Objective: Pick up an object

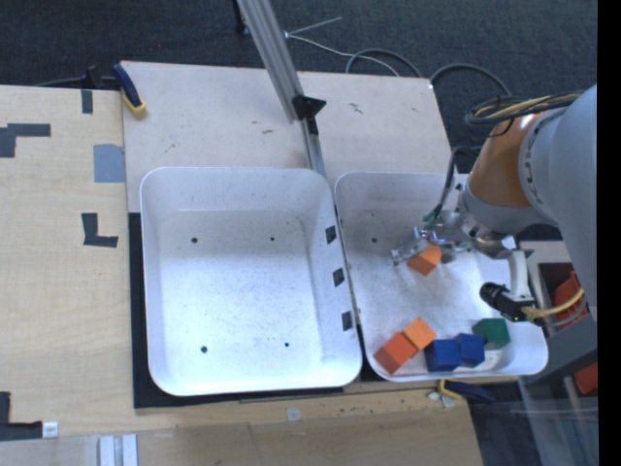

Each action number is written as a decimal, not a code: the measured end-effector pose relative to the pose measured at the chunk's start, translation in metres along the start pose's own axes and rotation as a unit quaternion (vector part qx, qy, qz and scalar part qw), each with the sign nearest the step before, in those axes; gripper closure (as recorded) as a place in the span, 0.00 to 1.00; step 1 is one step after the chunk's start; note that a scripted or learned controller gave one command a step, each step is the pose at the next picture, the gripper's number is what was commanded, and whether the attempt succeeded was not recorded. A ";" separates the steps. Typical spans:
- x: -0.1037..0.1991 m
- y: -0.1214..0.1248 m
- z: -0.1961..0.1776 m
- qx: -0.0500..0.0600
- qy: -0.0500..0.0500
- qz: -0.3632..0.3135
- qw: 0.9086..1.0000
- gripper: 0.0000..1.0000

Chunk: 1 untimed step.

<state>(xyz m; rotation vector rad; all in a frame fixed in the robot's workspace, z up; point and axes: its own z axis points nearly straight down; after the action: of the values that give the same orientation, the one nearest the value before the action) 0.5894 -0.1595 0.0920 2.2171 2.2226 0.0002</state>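
Gripper point(423, 250) in right bin point(374, 194), fingers closed on small orange block point(423, 260) held w/ a tilt, other blocks point(441, 346) piled near front wall; risk: corner-only grip, so block may twist out & drop back on lift.

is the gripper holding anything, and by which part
Yes: the gripper holds a small orange block by its upper sides, above the right bin.

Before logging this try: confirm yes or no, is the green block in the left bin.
No, the green block lies in the right bin.
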 end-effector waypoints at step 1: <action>0.001 -0.002 -0.009 0.003 0.000 -0.001 1.000 1.00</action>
<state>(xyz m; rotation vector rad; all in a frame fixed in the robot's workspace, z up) 0.5872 -0.1582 0.1011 2.2187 2.2270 -0.0055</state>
